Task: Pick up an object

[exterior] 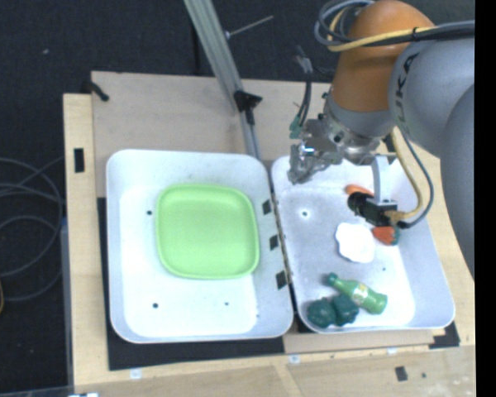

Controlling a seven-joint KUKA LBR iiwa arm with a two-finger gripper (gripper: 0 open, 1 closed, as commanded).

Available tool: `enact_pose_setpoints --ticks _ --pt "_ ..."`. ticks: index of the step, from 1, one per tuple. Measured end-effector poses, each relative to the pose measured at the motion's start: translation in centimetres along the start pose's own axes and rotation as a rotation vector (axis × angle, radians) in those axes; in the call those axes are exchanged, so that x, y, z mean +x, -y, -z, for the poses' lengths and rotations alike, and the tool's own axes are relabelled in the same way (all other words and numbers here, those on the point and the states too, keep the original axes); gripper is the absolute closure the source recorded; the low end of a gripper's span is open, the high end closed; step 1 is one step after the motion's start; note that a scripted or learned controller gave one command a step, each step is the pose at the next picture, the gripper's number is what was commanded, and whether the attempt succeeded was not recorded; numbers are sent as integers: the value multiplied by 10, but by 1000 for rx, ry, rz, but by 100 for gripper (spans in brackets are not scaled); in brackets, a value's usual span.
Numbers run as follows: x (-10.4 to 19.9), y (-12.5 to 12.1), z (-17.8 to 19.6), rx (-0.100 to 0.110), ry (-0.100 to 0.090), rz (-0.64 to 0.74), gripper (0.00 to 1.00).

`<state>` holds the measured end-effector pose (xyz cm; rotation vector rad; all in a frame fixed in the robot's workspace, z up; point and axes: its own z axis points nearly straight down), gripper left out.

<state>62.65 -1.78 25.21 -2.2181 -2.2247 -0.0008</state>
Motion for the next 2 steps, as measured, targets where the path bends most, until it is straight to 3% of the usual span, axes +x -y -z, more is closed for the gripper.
enact_pose_setpoints --ticks 2 --pt "105 24 -6 -1 -1 1 100"
